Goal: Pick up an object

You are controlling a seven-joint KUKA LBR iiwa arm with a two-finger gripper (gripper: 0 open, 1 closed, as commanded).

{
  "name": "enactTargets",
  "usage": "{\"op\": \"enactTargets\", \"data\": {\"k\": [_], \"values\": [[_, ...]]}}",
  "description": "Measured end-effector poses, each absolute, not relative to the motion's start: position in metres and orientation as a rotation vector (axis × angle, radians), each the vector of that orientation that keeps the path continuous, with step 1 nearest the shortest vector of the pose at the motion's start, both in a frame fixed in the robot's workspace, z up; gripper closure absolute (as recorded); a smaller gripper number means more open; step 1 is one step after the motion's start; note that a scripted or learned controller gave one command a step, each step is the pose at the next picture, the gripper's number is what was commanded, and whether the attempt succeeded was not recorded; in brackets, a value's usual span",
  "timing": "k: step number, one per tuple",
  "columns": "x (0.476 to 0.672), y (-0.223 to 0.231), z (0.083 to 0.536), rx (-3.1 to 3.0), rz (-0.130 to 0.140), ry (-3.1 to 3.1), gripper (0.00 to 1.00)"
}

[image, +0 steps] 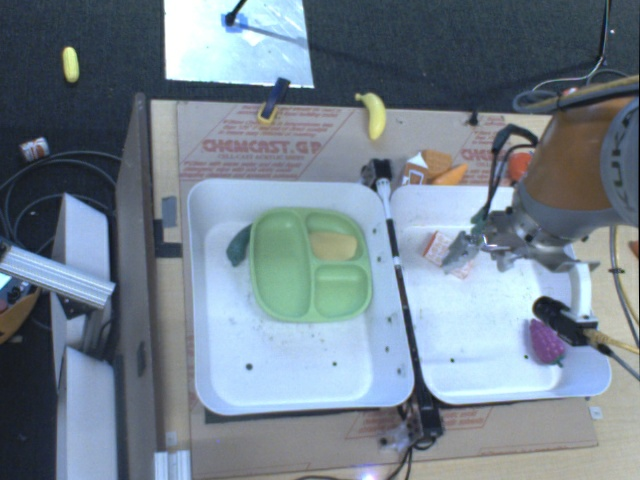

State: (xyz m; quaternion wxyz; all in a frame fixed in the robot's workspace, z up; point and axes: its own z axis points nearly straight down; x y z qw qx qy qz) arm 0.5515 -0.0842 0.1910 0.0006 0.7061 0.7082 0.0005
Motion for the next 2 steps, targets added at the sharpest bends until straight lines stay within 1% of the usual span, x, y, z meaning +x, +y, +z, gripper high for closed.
{"op": "enactTargets", "data": {"k": [1, 2], "values": [[0.581, -0.093, 0.085, 2.220, -0.001, 2.223, 0.00], [0.647, -0.095, 0.086, 2.209, 0.008, 2.224, 0.00]]}}
